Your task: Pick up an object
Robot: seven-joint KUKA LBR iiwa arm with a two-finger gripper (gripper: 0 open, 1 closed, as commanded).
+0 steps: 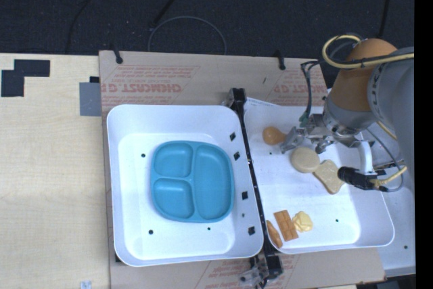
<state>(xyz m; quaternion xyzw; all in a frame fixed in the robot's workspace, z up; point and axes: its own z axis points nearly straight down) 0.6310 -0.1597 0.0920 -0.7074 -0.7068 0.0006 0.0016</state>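
Pale round disc [304, 160] is lying in the right bin [379, 230], between an orange-brown lump [274, 136] and a toast-shaped piece [329, 176]. I am seeing the gripper [308, 140] hovering just above the disc, and I cannot tell whether it is open or closed. A blue divided plate [191, 181] is sitting in the left bin [128, 227] on the worktop.
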